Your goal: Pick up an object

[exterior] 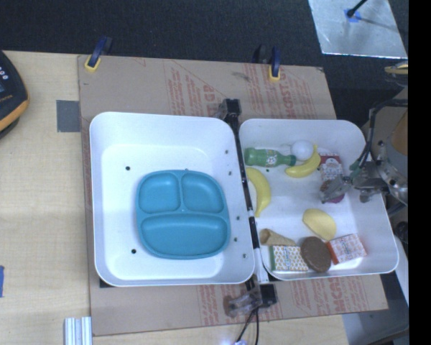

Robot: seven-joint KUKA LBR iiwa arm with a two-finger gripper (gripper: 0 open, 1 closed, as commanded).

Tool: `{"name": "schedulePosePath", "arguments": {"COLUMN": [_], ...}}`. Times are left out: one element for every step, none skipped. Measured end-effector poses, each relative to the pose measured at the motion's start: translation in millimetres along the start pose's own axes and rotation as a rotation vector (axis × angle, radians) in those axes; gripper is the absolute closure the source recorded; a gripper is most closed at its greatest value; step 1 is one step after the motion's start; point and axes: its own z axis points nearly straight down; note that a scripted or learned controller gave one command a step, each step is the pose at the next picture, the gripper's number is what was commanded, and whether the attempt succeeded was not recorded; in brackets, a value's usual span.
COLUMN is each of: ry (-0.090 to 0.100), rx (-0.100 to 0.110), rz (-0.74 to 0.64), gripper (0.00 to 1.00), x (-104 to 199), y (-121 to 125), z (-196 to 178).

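Camera view, gripper (339,187) low in right bin (373,264), finger state unclear, red-white packet (330,168) just beside, lemon (320,223) near below.

From my end the gripper (339,187) is mostly a grey blur over the right bin (373,139), so I can't make out its fingers at all. The arm (388,178) gets chopped off at the right edge. The small red-and-white packet (330,168) beside it is too fuzzy to read, partly covered too.
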Motion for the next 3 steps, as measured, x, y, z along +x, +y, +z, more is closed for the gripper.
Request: {"name": "schedulePosePath", "arguments": {"ry": [-0.006,-0.001,-0.001], "rx": [-0.006,-0.004,0.006], "rz": [-0.003,-0.006,0.004], "gripper": [0.0,0.0,0.0], "x": [1.6,21.9,-22.3], "y": [68.4,132.8,60.5], "z": [73.6,72.2,71.6]}}
